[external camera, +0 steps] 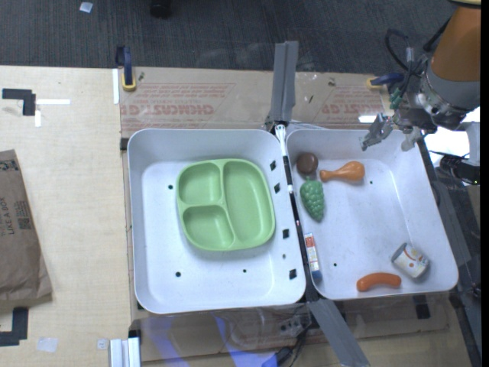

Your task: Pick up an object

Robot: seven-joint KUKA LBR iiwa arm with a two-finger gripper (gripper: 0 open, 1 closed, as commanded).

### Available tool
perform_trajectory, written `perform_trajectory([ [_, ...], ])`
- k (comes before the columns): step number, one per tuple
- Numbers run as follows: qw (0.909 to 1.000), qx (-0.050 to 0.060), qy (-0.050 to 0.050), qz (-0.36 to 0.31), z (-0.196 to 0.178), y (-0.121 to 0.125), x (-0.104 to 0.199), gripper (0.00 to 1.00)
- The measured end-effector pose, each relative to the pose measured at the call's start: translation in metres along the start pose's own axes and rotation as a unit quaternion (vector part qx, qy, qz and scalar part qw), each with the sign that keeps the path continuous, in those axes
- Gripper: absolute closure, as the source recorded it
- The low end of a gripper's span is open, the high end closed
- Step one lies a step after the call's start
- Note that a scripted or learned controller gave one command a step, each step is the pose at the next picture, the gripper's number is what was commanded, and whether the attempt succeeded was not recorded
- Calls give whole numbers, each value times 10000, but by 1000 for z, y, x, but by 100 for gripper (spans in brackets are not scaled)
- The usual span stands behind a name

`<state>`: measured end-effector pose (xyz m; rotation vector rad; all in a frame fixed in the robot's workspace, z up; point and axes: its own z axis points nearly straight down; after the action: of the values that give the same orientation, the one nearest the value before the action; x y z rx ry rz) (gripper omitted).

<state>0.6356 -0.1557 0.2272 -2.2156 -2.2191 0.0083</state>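
Observation:
The right bin (367,239) holds a brown ball (307,163), an orange drumstick-shaped toy (344,173), a green bunch of grapes (312,199), a small tipped can (410,260) and an orange sausage-shaped toy (378,282). My gripper (393,134) hangs over the bin's far right rim, above and to the right of the drumstick. Its fingers are spread open and hold nothing.
The left bin (153,228) bears a green three-compartment plate (226,203). A divider strip (294,205) runs between the bins. A brown paper bag (19,228) lies at the bench's left. Cardboard lies behind the bins.

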Motion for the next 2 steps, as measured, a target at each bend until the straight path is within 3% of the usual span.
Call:
perform_trajectory([
  [1, 9989, -2, 2, -460, 108, -1, -9, 0],
  [2, 9991, -29, -6, -411, 137, 25, 15, 0],
])
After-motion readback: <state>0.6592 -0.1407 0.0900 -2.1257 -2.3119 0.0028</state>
